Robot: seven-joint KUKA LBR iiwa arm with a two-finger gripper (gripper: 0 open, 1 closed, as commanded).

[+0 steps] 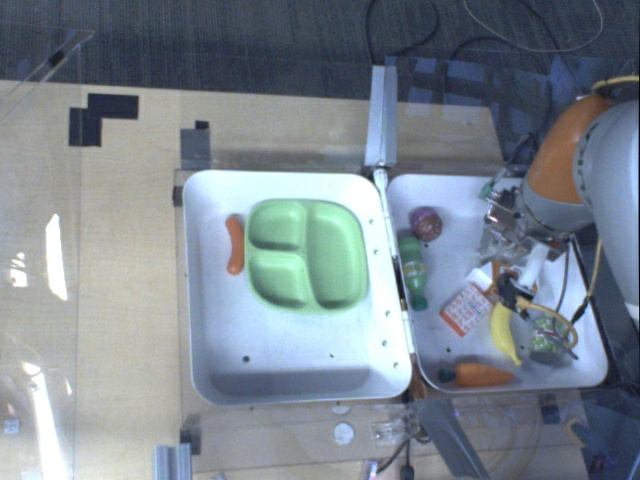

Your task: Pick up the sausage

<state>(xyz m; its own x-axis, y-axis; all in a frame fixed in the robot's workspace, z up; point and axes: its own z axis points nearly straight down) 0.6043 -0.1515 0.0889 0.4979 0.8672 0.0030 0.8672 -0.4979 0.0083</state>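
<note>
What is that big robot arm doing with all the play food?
The robot arm is meant to pick up the sausage, which lies in the left bin beside a green plate. Its hand is over the right bin, near a banana, a carrot and a green bottle. The sausage is untouched.

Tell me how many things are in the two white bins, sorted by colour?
Orange: 2, the sausage and the carrot
Green: 2, the plate and the bottle
Purple: 1, the onion
Yellow: 1, the banana
Red and white: 1, the carton
Total: 7
</note>
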